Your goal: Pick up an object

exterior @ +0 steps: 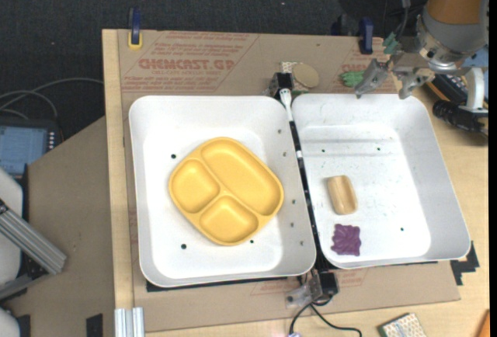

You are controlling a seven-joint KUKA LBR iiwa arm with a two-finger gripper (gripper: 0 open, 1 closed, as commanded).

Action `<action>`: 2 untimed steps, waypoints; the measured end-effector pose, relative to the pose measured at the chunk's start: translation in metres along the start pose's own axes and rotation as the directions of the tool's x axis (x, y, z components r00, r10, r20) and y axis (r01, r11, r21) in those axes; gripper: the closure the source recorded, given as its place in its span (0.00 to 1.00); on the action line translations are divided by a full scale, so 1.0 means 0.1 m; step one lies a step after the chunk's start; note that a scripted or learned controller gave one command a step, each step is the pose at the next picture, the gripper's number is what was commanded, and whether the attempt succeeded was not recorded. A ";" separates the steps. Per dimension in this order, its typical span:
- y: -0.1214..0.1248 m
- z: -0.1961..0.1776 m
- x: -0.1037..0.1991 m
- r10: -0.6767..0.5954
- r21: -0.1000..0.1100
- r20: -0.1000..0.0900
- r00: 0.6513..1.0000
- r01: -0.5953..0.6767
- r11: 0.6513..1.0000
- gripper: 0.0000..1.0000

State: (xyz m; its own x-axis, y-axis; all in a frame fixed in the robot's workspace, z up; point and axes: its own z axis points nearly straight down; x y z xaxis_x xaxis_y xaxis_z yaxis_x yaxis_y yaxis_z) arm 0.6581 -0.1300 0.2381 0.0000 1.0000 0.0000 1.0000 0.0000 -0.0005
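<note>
A tan, bread-like block (341,194) lies in the right bin (404,133), near its lower middle. Just below it sits a small purple lump (346,239). A yellow divided plate (225,189) with three compartments rests in the left bin (155,133). My gripper (390,79) hangs over the far rim of the right bin, well above and behind the tan block. Its two fingers are spread apart, with nothing between them. The orange band and grey wrist rise toward the top right corner.
Both bins stand on a cardboard sheet (202,64) printed with red lettering. A small green item (353,79) and a round tan disc (307,77) lie on the cardboard behind the right bin. Dark cables and gear sit at the right edge.
</note>
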 end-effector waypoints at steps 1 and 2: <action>-0.11 1.50 -0.43 0.004 0.013 -0.001 1.000 -0.004 1.000 0.00; 0.09 1.54 0.04 -0.005 -0.002 -0.001 1.000 0.005 1.000 0.00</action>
State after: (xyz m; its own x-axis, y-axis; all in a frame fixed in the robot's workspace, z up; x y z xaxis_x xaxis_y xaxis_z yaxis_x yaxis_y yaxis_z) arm 0.6674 -0.1261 0.0841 -0.0048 1.0000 0.0006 1.0000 0.0048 0.0017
